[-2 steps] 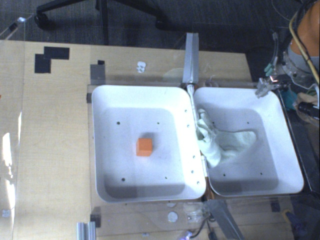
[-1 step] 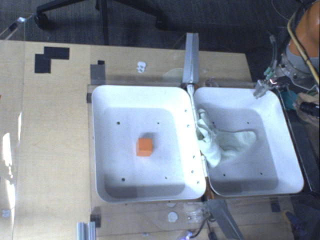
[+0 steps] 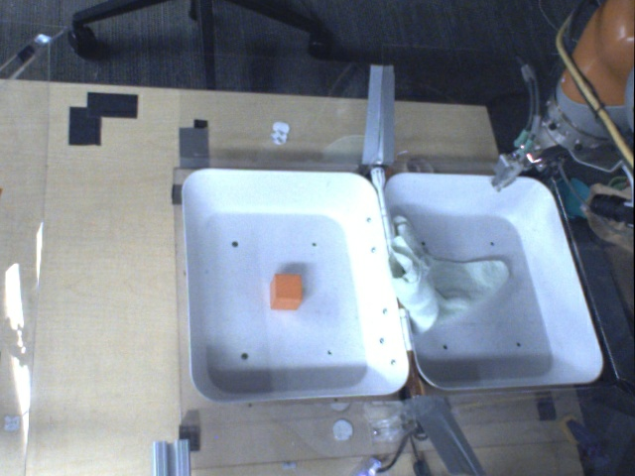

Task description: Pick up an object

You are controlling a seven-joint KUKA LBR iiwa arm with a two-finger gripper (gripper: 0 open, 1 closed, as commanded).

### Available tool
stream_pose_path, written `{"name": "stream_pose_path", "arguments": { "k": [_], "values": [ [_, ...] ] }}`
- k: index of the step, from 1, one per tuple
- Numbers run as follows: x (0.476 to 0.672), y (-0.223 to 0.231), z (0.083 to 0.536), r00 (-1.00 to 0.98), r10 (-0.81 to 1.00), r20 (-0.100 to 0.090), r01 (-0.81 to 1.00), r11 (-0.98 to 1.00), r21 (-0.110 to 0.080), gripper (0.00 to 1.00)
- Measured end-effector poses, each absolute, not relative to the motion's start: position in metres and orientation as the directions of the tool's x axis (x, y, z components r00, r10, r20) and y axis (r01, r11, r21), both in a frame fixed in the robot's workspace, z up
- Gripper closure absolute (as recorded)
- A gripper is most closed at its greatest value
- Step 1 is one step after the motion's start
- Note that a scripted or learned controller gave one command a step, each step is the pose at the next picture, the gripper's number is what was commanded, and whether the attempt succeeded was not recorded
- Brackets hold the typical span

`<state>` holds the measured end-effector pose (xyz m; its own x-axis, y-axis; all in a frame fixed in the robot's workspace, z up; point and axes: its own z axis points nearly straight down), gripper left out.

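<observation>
Bench; hand (image 3: 509, 170) (tilted) above bin rim (image 3: 536, 180)

The arm (image 3: 595, 58) enters at the upper right, its orange band uppermost and grey wrist below. The pincer (image 3: 508, 170) points down and leftward; its tips are too small to read.
</observation>
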<state>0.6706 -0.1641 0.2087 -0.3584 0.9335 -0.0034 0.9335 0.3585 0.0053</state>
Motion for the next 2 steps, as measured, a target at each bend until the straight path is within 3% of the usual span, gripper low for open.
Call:
{"name": "stream_pose_path", "arguments": {
  "k": [1,2],
  "values": [
    [0.670,-0.158,0.192,-0.413,0.911,-0.003,0.911,0.413,0.004,1.00],
    [0.671,-0.160,0.203,-0.495,0.869,-0.004,0.869,0.495,0.005,1.00]
  ]
}}
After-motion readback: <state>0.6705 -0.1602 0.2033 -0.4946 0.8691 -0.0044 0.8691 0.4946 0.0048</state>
